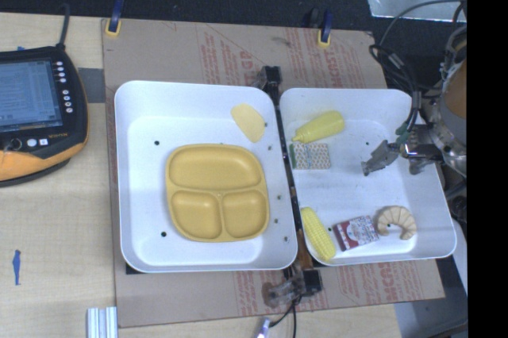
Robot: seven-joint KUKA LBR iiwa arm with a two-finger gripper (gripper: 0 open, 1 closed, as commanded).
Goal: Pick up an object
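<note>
My gripper (371, 165) hangs over the middle of the right bin (349, 100), above bare floor, with nothing seen in it. Around it lie a yellow squeeze bottle (320, 126) at the upper left and a small speckled packet (311, 156) just below the bottle. A corn cob (317, 233) lies at the lower left, with a red-and-white packet (355, 232) and a croissant (396, 220) along the near wall. The arm (444, 130) comes in over the bin's right rim.
The left bin (131, 170) holds a yellow divided plate (217, 191) and a pale yellow chip-shaped piece (248, 121) near its far right corner. A tablet controller (36, 110) lies on the bench at far left. Cables (397, 51) trail at the upper right.
</note>
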